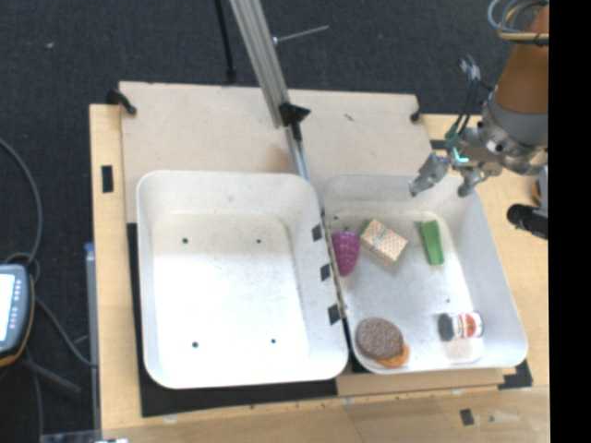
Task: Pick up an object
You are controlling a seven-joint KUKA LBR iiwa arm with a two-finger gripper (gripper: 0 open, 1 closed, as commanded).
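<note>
White right bin (494,275) holds 5 objects; the claw (446,180) hovers above its rim, spread, gripping nothing.

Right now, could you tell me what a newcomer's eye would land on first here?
Probably the colourful cluster in the right bin: a purple object by its left wall, a green block and a tan cracker-like block. Next, the arm's hand with open fingers above that bin's far edge.

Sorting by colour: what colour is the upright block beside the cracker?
Green block, camera view.
</note>
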